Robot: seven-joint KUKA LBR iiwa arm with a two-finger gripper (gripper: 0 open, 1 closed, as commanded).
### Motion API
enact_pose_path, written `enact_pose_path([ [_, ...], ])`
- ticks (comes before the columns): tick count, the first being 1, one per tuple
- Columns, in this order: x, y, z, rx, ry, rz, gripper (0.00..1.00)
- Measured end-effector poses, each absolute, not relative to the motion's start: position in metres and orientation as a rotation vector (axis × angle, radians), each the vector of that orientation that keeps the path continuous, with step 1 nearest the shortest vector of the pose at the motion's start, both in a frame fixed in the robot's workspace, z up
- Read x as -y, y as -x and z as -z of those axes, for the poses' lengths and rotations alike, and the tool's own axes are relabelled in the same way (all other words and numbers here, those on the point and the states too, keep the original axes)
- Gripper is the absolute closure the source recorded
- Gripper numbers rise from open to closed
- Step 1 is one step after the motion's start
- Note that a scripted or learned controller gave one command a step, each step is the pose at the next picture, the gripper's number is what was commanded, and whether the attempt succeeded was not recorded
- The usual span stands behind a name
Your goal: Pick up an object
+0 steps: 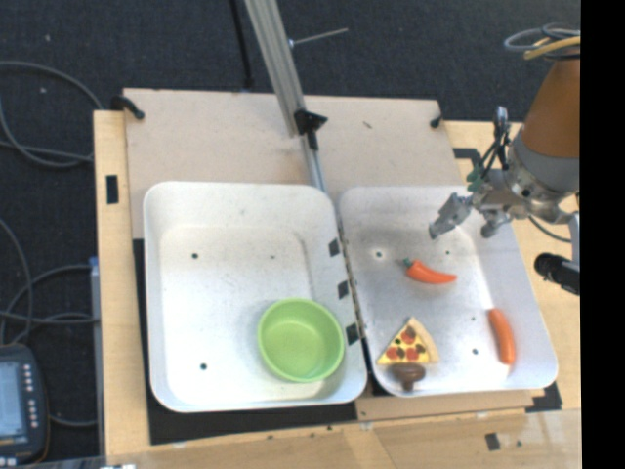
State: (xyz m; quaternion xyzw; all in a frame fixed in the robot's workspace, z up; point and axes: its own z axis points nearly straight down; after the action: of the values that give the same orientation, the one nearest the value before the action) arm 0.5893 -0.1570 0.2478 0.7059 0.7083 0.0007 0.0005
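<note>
In the right bin (391, 223) lie an orange chili pepper (430, 273) with a green stem, an orange carrot (502, 335) near the right wall, and a pizza slice toy (408, 345) at the front. My gripper (469, 218) hangs over the bin's back right part, above and to the right of the pepper. Its two grey fingers (447, 215) are spread apart with nothing between them. A green bowl (300, 339) sits at the front right of the left bin (195, 262).
A slanted aluminium pole (278, 52) rises from the back between the bins. The wooden bench (225, 135) shows behind them. Cables and a black device (20, 399) lie on the floor at the left.
</note>
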Motion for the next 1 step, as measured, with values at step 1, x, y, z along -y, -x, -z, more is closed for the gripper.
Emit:
enact_pose_path([
  [1,0.1568,-0.5893,-0.2478,-2.225,-2.217,-0.003,0.0],
])
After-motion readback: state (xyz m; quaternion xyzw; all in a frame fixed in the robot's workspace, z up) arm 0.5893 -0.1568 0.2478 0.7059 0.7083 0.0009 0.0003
